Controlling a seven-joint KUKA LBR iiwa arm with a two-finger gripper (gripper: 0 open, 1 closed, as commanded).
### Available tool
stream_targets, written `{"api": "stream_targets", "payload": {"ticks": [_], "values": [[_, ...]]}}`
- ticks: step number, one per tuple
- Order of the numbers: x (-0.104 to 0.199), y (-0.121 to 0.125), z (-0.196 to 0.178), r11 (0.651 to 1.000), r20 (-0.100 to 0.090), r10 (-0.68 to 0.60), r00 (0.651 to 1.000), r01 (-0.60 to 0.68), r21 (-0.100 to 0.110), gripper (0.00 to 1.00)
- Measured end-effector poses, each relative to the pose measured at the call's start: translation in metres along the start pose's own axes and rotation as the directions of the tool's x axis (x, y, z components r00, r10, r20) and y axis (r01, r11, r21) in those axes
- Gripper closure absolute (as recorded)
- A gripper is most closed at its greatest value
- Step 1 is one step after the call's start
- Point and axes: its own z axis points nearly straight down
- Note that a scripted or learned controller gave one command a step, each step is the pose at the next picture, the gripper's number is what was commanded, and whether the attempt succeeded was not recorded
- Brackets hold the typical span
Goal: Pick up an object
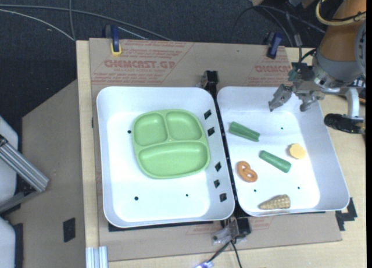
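Arm (340,46) and end effector (292,103) reach in from the right and hang over the far right corner of the right bin (325,162). Its two fingers (278,99) are spread apart with nothing between them.

Five small things lie on the floor of the right bin, all well apart from the end effector. A green stick (243,131) lies nearest the divider between the bins, slanted down toward the right. A second green stick (274,161) lies near the middle of the bin, at much the same slant. Just beside its right end sits a small yellow piece (297,151). An orange pretzel (246,172) lies to the left of the second stick, close to the bin's left wall. A tan ridged cone (274,203) rests near the bin's near rim, its tip pointing left.

The left bin (116,191) holds a green divided plate (170,143), with two small compartments on its far side and one long compartment on its near side; it lies flat near the middle of the bin.

Both bins sit side by side on a brown board (145,57) on the tabletop, with a blue clamp (115,39) at the board's far left edge and another (274,42) at its far right. Cables (75,5) trail over the dark floor beyond.
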Motion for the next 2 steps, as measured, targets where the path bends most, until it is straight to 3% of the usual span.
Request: {"api": "stream_targets", "payload": {"ticks": [1, 2], "values": [[0.0, 0.003, -0.009, 1.0, 0.003, -0.003, 1.0, 0.003, -0.015, 0.0], [0.002, 0.001, 0.053, 1.0, 0.001, -0.003, 1.0, 0.003, -0.009, 0.0]]}}
